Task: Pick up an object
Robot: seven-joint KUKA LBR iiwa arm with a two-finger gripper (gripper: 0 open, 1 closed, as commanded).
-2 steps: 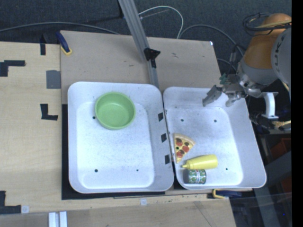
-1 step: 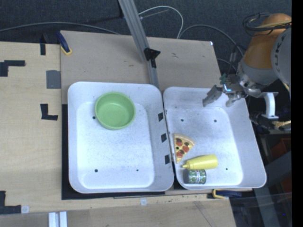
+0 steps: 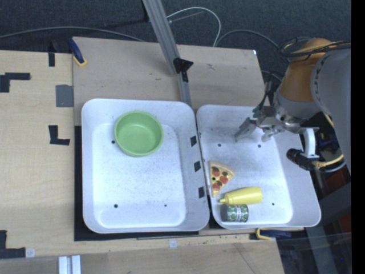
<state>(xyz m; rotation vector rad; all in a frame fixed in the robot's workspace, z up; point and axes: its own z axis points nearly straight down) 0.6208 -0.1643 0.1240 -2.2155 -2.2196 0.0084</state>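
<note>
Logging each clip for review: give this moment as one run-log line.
gripper: open, over right bin far end, holds nothing | pizza slice, mustard bottle, can: right bin near end | green bowl: left bin

Matt green plastic bowl (image 3: pixel 138 133), speckled white bins (image 3: pixel 142 207), wooden bench (image 3: pixel 34 170)

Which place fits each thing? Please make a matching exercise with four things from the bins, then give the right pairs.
Things:
1. green bowl
2. pizza slice
3. yellow bottle
4. gripper

Places:
a. above the upper part of the right bin
b. upper part of the left bin
c. just above the small can near the right bin's front edge
d. by the right bin's left wall

Pairs: 1-b, 2-d, 3-c, 4-a
</note>
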